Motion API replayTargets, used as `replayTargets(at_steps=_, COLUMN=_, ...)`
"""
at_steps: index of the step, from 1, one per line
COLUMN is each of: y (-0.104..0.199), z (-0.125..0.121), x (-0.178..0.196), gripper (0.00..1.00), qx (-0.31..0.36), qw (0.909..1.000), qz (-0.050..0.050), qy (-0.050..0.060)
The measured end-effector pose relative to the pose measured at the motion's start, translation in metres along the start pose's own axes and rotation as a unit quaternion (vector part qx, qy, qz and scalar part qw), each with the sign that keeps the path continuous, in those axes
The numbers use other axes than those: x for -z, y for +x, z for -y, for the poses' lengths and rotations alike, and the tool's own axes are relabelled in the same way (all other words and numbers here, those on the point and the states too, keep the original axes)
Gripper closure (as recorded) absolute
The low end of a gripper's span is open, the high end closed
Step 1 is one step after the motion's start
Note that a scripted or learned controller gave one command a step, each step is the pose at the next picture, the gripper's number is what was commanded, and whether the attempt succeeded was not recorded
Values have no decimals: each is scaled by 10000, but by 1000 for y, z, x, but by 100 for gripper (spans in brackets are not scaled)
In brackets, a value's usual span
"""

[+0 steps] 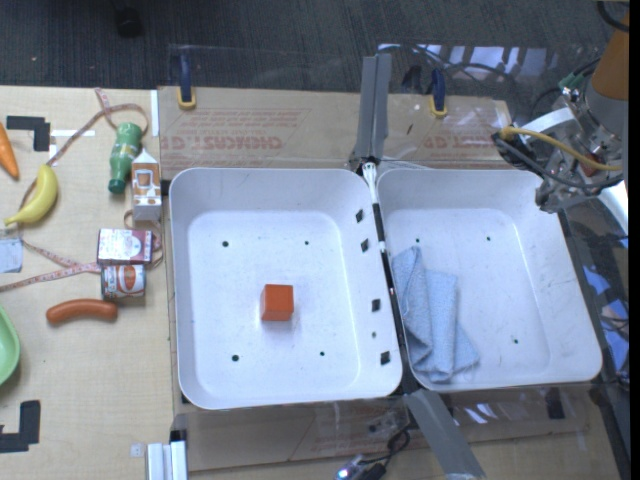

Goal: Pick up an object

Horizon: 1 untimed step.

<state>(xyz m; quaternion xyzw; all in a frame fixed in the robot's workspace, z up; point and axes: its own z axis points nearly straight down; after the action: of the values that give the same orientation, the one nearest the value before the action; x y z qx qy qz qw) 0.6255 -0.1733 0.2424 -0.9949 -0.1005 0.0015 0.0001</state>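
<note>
Soft cloth (pixel 432 318) (blue), matt block (pixel 278 302)

Two white bins (pixel 190 268) are counted, one orange block (pixel 278 302), one blue cloth (pixel 432 318), one banana (pixel 34 198), one carrot (pixel 7 153), one sausage (pixel 81 312), one green bottle (pixel 124 154), one can (pixel 124 281), two small cartons (pixel 146 190).

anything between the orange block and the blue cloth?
Camera view: bare white floor of the left bin, then both bins' adjoining walls, separate the orange block from the blue cloth.

Banana (pixel 33 197), sausage (pixel 81 312), green bottle (pixel 124 154) and perhaps a can (pixel 124 281) lie left of the bins.
</note>
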Motion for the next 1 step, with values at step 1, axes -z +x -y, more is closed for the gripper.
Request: replayTargets(at_steps=1, y=7, z=130, x=-8, gripper=100, qx=80, qw=10000, qz=-1, qy=2)
